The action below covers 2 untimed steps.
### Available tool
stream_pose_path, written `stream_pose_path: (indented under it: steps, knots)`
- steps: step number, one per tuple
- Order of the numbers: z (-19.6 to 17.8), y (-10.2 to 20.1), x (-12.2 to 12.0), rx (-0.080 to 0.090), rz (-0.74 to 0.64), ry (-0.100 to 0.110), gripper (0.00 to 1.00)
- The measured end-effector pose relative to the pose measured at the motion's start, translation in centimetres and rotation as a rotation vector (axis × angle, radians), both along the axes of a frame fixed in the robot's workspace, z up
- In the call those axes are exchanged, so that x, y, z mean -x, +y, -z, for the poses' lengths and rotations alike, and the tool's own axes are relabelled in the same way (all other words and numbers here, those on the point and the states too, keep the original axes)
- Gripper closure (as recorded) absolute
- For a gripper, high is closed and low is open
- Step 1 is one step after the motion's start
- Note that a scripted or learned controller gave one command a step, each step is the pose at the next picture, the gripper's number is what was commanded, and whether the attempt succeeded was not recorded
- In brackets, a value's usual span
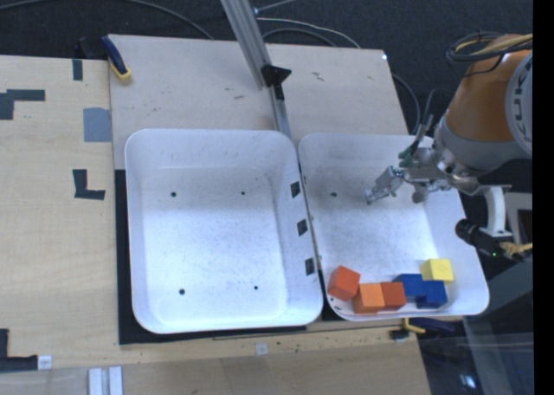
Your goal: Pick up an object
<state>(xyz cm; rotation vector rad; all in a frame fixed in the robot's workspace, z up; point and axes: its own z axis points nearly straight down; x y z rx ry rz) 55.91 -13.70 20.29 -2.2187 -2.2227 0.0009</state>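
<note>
The gripper (pixel 382 188) hangs over the far part of the right bin (pixel 346 159); whether it is apart or together I cannot tell. The blocks (pixel 394 289) lie clustered along that bin's near edge: small cubes, three orange, two blue, one yellow.

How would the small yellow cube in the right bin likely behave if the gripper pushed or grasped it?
The small yellow cube looks rigid with flat faces, so it would probably slide, not roll. It seems perched on the blue block, so a nudge may topple it. Packed against the right bin's wall, it leaves the gripper little finger room.
</note>
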Motion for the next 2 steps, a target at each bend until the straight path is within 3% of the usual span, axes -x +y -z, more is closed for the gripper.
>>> stream_pose_path:
  steps: [1,2]
  knots:
    - [-12.66,-2.48,-2.84,0.004,0.000,-0.010,0.00]
    - [-13.16,-2.36,-2.73,0.003,-0.001,-0.001,1.00]
